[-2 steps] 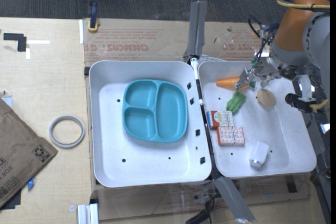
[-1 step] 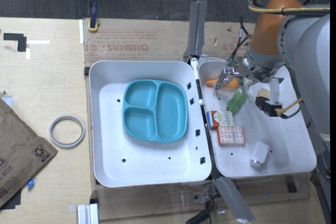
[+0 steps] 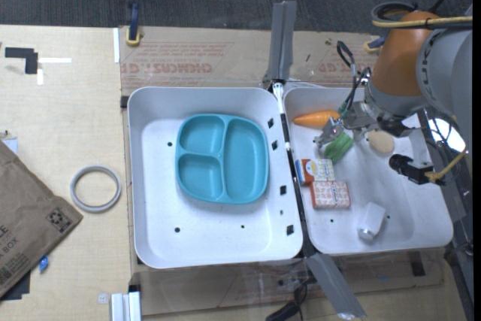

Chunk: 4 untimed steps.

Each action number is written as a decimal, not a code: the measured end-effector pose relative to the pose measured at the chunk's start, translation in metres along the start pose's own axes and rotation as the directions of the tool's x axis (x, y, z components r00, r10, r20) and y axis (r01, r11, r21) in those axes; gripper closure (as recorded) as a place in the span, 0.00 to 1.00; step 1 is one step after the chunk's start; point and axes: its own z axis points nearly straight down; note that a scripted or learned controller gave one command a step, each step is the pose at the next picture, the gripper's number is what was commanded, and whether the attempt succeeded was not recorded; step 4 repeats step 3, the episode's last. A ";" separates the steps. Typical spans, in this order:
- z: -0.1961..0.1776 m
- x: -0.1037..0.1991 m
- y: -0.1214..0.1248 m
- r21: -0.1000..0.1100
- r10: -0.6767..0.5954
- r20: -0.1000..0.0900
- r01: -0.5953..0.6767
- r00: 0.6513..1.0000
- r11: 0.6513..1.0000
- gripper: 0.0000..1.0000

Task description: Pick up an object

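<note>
The pick looks to be at the reach-in stage, with nothing lifted yet as far as the view shows. The gripper point(image 3: 331, 133) is down inside the right bin point(image 3: 421, 233), its metal tip just above a green object point(image 3: 340, 146) and just beside a carrot point(image 3: 316, 118); whether it is spread or closed, or has hold of anything, I cannot tell at this angle. The green object, the likeliest target, lies on the bin floor near the far-left corner. Left to do, by my reading: close on something and raise it. That bin also holds 1 cream egg-shaped piece point(image 3: 381, 141), 2 small cartons point(image 3: 323, 184) and a pale cup-like item point(image 3: 371, 222). The left bin point(image 3: 150, 184) holds 1 teal 3-compartment plate point(image 3: 223, 158), its sections bare.
</note>
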 end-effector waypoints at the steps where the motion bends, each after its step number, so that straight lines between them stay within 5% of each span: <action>1: -0.036 -0.010 0.034 -0.002 0.049 0.001 -0.049 0.999 0.999 0.00; 2: -0.046 -0.011 0.034 -0.004 0.048 0.003 -0.048 0.999 0.999 1.00; 3: -0.045 -0.011 0.034 -0.004 0.048 0.003 -0.048 0.999 0.999 0.00; 4: -0.045 -0.011 0.034 -0.004 0.048 0.003 -0.048 0.999 0.999 0.00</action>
